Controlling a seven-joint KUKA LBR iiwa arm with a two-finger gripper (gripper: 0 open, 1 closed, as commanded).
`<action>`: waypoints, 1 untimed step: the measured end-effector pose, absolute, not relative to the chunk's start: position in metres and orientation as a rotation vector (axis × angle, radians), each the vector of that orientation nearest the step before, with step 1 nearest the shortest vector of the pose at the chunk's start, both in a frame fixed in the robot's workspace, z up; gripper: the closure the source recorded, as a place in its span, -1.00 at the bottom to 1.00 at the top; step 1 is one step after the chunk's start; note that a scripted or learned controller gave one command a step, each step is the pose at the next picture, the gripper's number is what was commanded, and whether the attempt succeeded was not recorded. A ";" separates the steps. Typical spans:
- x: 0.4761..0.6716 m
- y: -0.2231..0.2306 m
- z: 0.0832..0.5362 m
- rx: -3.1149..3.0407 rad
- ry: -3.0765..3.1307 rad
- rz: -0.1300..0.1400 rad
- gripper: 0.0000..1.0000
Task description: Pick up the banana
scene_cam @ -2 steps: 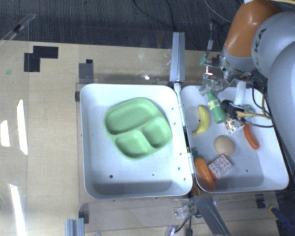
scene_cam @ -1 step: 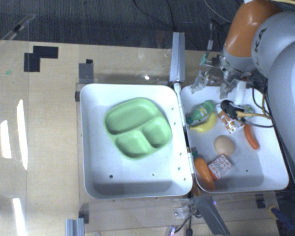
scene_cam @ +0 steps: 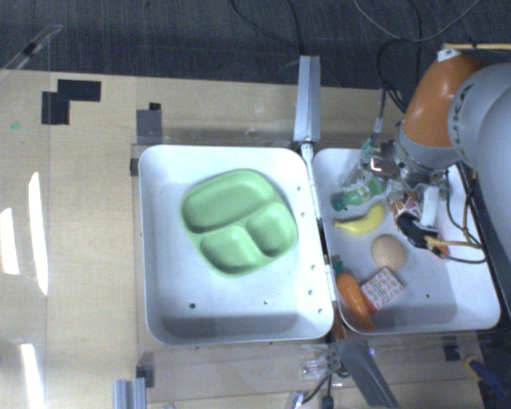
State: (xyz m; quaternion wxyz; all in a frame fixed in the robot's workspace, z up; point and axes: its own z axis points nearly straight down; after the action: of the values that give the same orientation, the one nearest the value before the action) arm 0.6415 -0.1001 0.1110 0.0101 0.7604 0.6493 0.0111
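The yellow banana (scene_cam: 363, 221) lies curved in the left half of the right bin (scene_cam: 473, 301). A green bottle-like item (scene_cam: 354, 198) lies just behind it and touches it. My gripper (scene_cam: 376, 169) hangs over the back of that bin, a little above and to the right of the banana, close over the green item. Nothing visibly held shows under it. The grey arm with its orange band (scene_cam: 433, 105) comes in from the right.
In the right bin, a tan round object (scene_cam: 390, 252), an orange carrot-like piece (scene_cam: 354, 296) and a small red-and-white box (scene_cam: 381, 287) lie in front of the banana. The left bin (scene_cam: 162, 305) holds a green divided plate (scene_cam: 238, 221). Cables trail by the arm.
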 end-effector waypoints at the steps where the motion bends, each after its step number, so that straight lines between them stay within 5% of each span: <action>1: 0.593 -0.100 0.088 2.434 1.977 0.011 -1.00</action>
State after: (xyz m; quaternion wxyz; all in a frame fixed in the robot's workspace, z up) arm 0.5931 -0.1005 0.0881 0.0030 0.7761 0.6306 0.0035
